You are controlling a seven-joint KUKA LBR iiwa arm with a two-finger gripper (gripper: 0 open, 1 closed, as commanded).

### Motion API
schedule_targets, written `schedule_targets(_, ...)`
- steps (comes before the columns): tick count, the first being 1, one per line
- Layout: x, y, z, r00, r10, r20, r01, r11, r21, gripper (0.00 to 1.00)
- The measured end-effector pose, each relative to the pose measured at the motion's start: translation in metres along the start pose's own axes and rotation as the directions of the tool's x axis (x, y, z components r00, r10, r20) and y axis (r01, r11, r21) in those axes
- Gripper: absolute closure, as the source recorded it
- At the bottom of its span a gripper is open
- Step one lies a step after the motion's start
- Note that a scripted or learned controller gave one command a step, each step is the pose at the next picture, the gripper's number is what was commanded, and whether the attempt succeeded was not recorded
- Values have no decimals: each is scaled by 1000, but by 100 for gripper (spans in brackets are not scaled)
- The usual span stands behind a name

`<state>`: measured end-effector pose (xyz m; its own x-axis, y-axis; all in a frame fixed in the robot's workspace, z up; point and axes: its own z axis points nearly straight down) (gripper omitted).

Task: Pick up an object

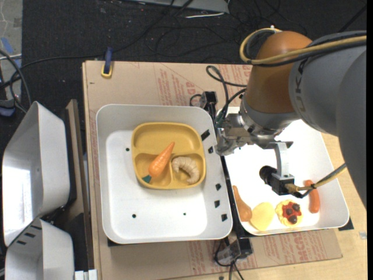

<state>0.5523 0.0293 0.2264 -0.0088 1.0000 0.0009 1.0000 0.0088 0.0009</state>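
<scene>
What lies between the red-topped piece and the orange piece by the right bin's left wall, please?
A pale yellow disc lies between them, close to both the red-topped piece and the orange piece; the camera view shows it.

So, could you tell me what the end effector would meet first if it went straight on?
Likely the right wall of the left bin, where the end effector seems to point down, just beside the yellow plate. Depth is unclear from this view.

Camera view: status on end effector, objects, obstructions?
End effector at left edge of right bin, nothing seen held. Carrot and shrimp on yellow plate, left bin. Nothing covers them.
</scene>
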Motion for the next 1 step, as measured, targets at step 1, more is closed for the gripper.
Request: schedule_targets(1, 61, 12, 0, 1000, -1, -1, 1, 1000, -1, 100)
